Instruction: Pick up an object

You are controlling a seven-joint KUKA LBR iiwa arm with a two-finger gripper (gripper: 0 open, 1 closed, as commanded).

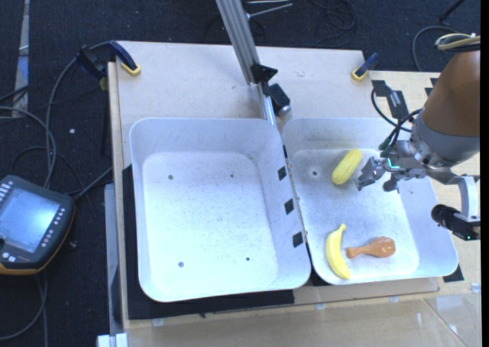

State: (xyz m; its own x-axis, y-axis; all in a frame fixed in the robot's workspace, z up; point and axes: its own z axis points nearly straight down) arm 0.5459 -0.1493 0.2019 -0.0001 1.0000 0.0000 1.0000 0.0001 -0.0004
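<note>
The right bin [428,254] holds three objects. A yellow corn cob [347,166] lies near its back middle. A yellow banana [337,252] rests at the front left, and an orange-brown chicken drumstick [374,248] lies just to the banana's right. My gripper [379,173] hangs over the right bin, directly right of the corn cob and close to it, with its dark fingers spread apart and nothing between them. The grey arm with its orange band reaches in from the right edge.
The left bin [153,139] sits beside the right one, the two meeting along a raised shared rim with black clips [291,204]. A slanted aluminium post [237,24] rises behind the bins. A teach pendant [30,223] lies on the floor at left.
</note>
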